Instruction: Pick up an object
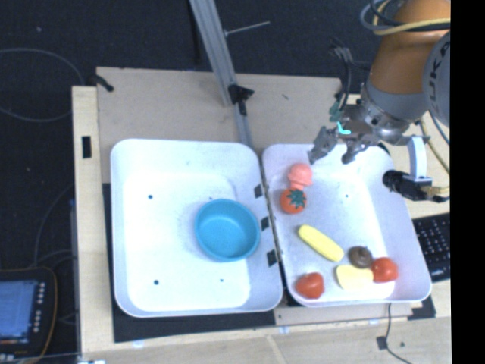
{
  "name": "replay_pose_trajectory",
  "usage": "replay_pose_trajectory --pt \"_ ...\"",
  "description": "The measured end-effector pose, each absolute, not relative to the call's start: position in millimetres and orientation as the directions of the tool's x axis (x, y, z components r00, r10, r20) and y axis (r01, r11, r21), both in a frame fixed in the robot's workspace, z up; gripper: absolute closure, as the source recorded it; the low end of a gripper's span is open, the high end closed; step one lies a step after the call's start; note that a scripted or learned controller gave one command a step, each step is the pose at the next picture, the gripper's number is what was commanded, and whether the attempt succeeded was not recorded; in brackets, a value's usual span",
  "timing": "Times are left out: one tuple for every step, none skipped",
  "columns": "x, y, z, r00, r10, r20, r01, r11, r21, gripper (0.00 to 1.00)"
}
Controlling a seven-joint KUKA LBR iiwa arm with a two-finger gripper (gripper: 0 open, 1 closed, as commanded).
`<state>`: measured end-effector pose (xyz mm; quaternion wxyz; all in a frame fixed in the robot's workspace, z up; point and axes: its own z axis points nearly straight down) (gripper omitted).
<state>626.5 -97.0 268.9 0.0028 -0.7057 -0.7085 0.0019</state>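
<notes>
My gripper hangs over the far end of the right bin, its two dark fingers spread open with nothing between them. Just below and left of it lies a pink toy, and a red strawberry-like toy sits right in front of that. A yellow banana lies in the bin's middle. Near the front edge are a red tomato, a pale yellow piece, a brown round piece and another red piece.
The left bin holds a blue bowl. A grey metal rail slants down from the top to the gap between the bins. A black keyboard lies to the right of the right bin.
</notes>
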Motion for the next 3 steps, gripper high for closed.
replay_pose_trajectory --pt "627.7 -96.9 272.5 -0.004 1.000 0.001 1.000 0.004 0.000 0.00" --pt "632.9 -95.2 210.5 -0.001 1.000 -0.002 1.000 0.001 -0.005 0.00" --pt "625.2 -100.8 150.2 0.001 1.000 -0.002 1.000 -0.001 -0.005 0.00"
